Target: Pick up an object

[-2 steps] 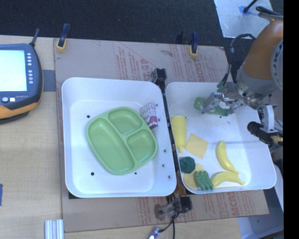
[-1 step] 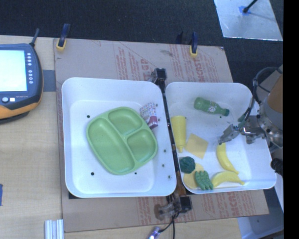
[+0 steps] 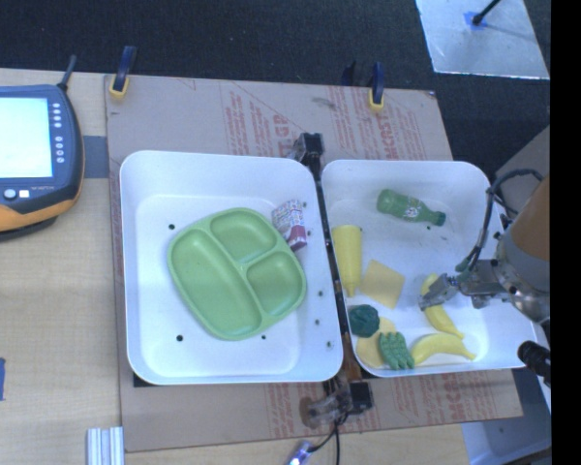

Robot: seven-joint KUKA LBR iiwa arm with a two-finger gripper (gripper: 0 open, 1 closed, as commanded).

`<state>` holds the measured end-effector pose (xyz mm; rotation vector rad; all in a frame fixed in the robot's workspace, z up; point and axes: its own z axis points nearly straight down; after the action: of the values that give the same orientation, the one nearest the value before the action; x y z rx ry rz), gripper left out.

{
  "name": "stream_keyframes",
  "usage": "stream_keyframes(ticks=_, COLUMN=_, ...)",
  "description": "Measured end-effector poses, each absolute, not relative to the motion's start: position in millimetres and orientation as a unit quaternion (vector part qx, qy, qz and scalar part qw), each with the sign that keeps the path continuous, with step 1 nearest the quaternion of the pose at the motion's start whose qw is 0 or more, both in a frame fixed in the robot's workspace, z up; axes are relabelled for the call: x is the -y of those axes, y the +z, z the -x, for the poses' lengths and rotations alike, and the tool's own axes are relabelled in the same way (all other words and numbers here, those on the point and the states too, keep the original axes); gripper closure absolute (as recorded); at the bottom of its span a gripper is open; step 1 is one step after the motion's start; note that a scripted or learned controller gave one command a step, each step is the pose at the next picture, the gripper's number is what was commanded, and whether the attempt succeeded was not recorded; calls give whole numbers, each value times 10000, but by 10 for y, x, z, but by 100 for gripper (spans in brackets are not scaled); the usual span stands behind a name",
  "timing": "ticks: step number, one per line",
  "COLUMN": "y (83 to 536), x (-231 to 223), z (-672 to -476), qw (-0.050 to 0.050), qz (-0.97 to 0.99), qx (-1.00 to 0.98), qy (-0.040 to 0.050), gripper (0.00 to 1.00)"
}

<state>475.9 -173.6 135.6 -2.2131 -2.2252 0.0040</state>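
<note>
the objects for picking lay in the right bin (image 3: 407, 170): a green bottle (image 3: 410, 205) near the far wall, a yellow cone (image 3: 348, 256) and a pale yellow wedge (image 3: 382, 283) near the left wall, a dark green lump (image 3: 364, 320), a green toy hand (image 3: 396, 350) and a yellow banana (image 3: 443, 347) along the near wall. the gripper (image 3: 443, 295) sat low over a small yellow piece (image 3: 439, 315) near the banana; finger opening could not be determined, and no object was visibly clamped. the left bin (image 3: 145, 182) contained a green divided plate (image 3: 236, 272) and a small red-and-white packet (image 3: 291, 223)
</note>
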Motion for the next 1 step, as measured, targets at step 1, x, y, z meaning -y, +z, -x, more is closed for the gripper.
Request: stream_keyframes(ticks=1, y=912, x=1702, z=-4860, qw=28, qz=7052, qx=7090, qy=16, gripper=0)
